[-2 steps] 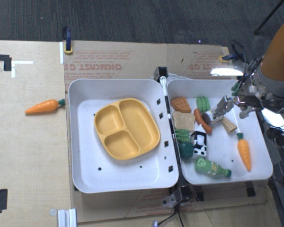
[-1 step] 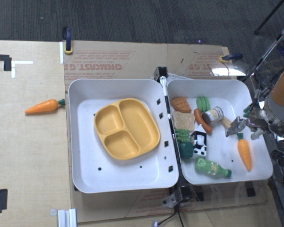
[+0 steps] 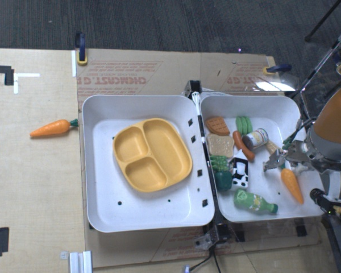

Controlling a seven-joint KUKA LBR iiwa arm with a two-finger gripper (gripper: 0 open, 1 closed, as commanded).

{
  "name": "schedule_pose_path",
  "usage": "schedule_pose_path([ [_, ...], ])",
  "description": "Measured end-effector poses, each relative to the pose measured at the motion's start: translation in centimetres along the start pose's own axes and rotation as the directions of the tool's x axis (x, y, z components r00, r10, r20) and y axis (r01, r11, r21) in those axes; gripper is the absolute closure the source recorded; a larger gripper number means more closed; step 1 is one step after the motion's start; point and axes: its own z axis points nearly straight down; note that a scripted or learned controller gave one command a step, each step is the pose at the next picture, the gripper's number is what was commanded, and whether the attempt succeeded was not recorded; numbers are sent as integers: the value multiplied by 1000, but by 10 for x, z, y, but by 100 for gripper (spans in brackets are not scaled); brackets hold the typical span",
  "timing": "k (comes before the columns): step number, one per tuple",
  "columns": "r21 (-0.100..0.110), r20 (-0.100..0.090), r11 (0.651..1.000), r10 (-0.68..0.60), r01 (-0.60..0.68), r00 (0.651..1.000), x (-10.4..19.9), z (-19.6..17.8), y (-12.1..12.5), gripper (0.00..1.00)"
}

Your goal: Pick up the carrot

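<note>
In the right bin [image 3: 284,104], end effector [image 3: 277,161] perhaps touching carrot [image 3: 292,185]

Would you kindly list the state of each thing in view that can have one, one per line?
Gripper: low in the right bin, beside a carrot.
Carrot in the right bin: lying flat, not lifted.
Second carrot: lying on the bench left of both bins.
Yellow divided plate: right side up in the left bin.
Green bottle: on its side.
Can: tipped over.
</note>
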Motion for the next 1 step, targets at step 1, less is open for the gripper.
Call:
schedule_pose_path([
  [1,-2,6,1000,7,-7,1000,-3,-9,0,100],
])
